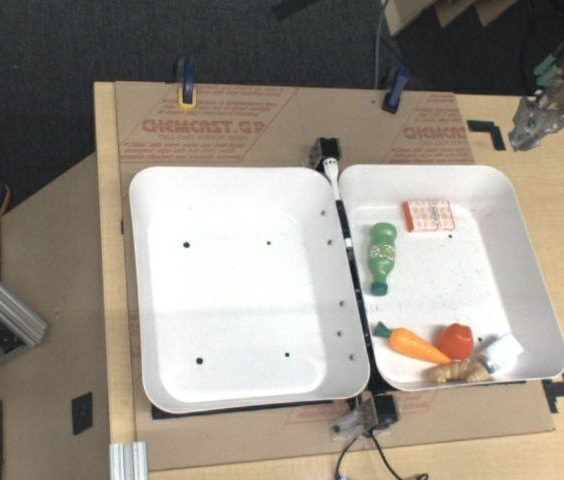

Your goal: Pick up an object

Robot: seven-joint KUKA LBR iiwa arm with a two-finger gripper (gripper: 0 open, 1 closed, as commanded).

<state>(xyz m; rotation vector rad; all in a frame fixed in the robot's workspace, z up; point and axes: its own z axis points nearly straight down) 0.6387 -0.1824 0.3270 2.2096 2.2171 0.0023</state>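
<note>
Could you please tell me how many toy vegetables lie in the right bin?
2: a carrot and a red tomato beside it, both near the right bin's front edge.

right bin [522, 218]: bottle [381, 256] left; box [429, 215] behind; carrot [412, 344], tomato [454, 341] front

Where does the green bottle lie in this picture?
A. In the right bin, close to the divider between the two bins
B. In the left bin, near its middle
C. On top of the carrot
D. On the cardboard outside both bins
A: the green bottle lies in the right bin, near its left wall, apart from the carrot below it.
</note>
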